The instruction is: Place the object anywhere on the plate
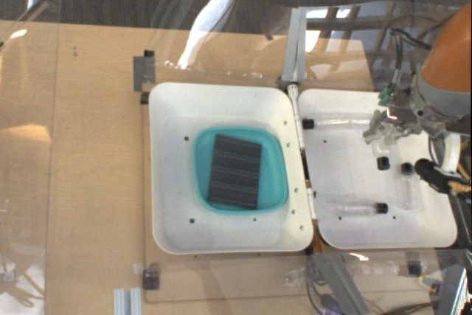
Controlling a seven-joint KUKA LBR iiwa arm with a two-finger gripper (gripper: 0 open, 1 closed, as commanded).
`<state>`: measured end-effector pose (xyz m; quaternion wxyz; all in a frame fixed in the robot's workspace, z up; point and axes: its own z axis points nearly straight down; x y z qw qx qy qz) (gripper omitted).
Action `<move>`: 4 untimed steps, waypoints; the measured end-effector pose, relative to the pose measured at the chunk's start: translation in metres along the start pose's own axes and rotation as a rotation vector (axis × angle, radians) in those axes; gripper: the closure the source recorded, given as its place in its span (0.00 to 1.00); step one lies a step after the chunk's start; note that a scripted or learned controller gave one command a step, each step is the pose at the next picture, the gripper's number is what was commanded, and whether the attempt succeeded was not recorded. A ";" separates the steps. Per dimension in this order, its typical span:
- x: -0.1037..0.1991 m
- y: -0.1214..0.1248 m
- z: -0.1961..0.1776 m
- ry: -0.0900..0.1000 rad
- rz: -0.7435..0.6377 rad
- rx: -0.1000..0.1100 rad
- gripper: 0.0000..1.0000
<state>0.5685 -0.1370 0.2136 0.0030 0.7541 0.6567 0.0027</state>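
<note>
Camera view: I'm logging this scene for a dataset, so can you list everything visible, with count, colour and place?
Bins: two, white; left bin, right bin, side by side on the bench.
Plate: one, teal, in the middle of the left bin.
Ridged block: one, dark grey, lying flat on the plate.
Bench: one, light wood, under both bins.
Arm: one, grey with orange band, over the right bin's right side.
Gripper: one, metal, above the right bin.

- The grey arm with its orange band [450, 59] is cut off by the right edge.
- The dark ribbed rectangular block [235, 172] hides the middle of the turquoise square plate [276, 181].
- The gripper [402, 130] is too small and cluttered to read.
</note>
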 end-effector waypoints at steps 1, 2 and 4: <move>0.083 -0.021 0.029 0.001 -0.096 0.003 1.00; 0.134 -0.003 0.010 0.001 -0.136 0.002 1.00; 0.209 -0.029 0.022 0.003 -0.288 0.003 0.00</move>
